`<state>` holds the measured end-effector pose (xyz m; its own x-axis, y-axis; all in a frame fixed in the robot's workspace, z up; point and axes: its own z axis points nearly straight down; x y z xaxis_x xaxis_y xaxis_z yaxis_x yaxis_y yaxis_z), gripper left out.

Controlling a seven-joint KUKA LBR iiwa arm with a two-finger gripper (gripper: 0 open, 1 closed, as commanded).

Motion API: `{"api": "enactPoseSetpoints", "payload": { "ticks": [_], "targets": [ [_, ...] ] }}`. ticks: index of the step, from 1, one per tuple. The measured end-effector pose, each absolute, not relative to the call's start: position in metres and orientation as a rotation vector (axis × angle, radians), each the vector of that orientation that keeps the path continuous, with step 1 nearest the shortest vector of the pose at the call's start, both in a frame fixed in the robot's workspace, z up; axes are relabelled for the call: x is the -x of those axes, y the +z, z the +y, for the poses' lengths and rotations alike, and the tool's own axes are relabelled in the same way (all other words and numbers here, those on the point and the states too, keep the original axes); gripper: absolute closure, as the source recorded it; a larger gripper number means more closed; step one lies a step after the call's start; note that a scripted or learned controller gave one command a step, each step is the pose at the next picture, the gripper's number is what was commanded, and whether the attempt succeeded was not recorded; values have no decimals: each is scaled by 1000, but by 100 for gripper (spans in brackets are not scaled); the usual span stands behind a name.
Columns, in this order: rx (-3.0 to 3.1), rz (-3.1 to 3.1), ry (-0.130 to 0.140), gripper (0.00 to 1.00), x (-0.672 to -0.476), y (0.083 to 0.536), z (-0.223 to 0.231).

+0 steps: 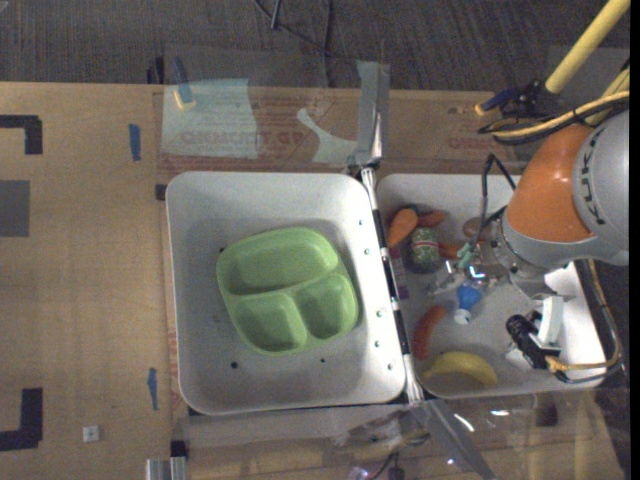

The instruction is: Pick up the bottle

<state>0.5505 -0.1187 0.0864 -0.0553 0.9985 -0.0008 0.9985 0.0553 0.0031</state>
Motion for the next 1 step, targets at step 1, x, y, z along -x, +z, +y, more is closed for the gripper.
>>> {"api": "enactPoseSetpoints", "payload": {
  "ticks": [1],
  "targets": [
    [-2028,2397,5,0,-532,87,-111]
  ]
}}
